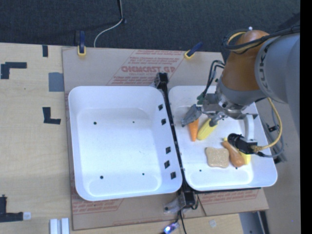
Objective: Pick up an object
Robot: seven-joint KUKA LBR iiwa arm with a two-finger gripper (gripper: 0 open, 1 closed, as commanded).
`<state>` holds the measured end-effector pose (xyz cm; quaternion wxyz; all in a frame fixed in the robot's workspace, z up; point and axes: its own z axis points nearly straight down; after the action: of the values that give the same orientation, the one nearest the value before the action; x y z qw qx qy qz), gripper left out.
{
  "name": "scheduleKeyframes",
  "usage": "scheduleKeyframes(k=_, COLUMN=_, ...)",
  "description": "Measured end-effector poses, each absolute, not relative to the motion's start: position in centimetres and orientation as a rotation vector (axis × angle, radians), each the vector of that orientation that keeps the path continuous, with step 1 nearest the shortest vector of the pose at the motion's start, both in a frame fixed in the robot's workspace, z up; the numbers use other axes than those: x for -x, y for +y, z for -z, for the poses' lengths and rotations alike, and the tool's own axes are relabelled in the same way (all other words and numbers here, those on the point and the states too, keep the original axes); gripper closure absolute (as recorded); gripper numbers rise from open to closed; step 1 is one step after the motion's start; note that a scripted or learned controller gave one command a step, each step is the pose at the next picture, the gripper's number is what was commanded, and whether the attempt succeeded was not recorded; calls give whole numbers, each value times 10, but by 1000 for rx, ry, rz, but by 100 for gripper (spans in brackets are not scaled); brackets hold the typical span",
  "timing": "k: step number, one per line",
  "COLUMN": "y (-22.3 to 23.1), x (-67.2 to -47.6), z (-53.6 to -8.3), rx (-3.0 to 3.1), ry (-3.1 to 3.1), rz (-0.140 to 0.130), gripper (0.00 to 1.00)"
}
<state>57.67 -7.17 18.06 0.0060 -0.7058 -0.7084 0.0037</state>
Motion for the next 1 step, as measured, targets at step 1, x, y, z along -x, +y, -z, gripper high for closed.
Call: scheduleKeyframes(k=1, y=-94, x=-598, z=-103, rx=2225, ry=-2235, rz=19, gripper=0)
